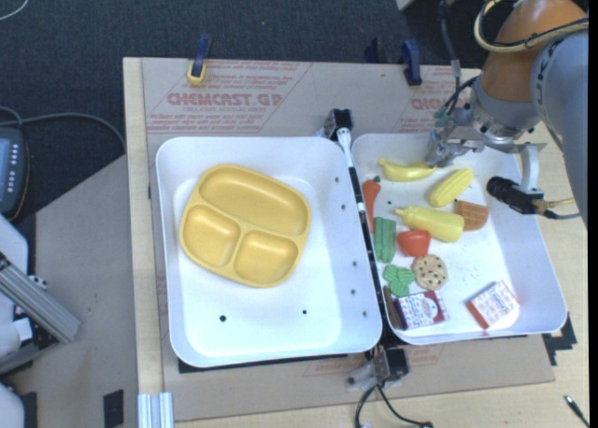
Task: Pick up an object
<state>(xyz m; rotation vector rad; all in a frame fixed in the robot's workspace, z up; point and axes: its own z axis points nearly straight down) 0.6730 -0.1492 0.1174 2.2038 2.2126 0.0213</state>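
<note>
The right bin [537, 267] holds several toy foods. A yellow banana [406, 171] and a corn cob [450, 186] lie at its far end, and a yellow squash [432, 221] sits just nearer. My gripper [443, 151] hangs low over the far end of this bin, just above and between the banana and the corn cob. Nothing is visibly held in it. The grey wrist with its orange band [533, 34] rises behind it at the upper right.
Also in the right bin are a red carrot [371, 197], a green cucumber [384, 237], a tomato [414, 242], a cookie [430, 272], a brown slice [472, 214] and two red packets [492, 304]. A yellow divided plate [245, 225] lies in the left bin [280, 323].
</note>
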